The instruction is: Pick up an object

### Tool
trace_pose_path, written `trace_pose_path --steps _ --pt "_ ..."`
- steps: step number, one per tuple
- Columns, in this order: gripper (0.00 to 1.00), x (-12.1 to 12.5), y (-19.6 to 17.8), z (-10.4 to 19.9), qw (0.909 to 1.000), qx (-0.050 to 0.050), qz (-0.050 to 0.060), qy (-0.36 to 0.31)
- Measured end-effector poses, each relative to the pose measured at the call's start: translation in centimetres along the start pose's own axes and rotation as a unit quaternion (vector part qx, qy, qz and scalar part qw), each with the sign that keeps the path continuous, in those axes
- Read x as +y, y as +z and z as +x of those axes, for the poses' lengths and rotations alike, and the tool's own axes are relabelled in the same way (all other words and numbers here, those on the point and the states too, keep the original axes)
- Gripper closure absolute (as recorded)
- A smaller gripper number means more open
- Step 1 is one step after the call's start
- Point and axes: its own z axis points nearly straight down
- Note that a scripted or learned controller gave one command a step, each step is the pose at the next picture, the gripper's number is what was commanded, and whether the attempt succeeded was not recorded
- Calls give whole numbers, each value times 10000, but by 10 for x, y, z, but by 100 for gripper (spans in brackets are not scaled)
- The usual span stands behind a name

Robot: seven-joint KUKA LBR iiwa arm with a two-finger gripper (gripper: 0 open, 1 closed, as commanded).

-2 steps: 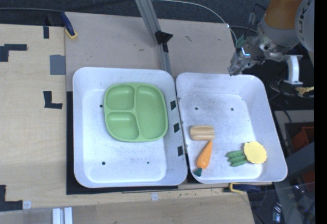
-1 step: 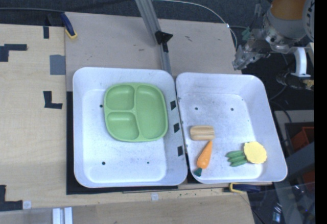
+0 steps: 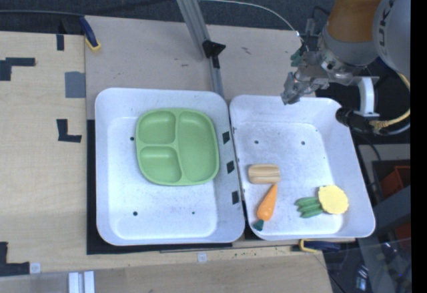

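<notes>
Clearly nothing is picked yet: carrot [image 3: 267,202], bread [image 3: 263,173] and corn [image 3: 332,199] lie at the right bin's [image 3: 347,151] near end, while the gripper [image 3: 291,95], its opening untellable, hovers over the far rim, needing to descend.

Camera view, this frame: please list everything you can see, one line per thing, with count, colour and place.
Bins: two, white, side by side on the bench.
Divided plate: one, green, in the left bin.
Bread-like block: one, tan, right bin, middle.
Carrot: one, orange, right bin, just below the block.
Green pods: one bunch, right bin, near front.
Yellow piece: one, touching the pods on their right.
Gripper: one, grey, above the right bin's far rim, nothing between its fingers.
</notes>
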Motion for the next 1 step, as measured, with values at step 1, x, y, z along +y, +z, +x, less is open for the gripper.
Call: trace_pose_path --steps 1 --pt "100 -21 -2 49 10000 1 1 -3"
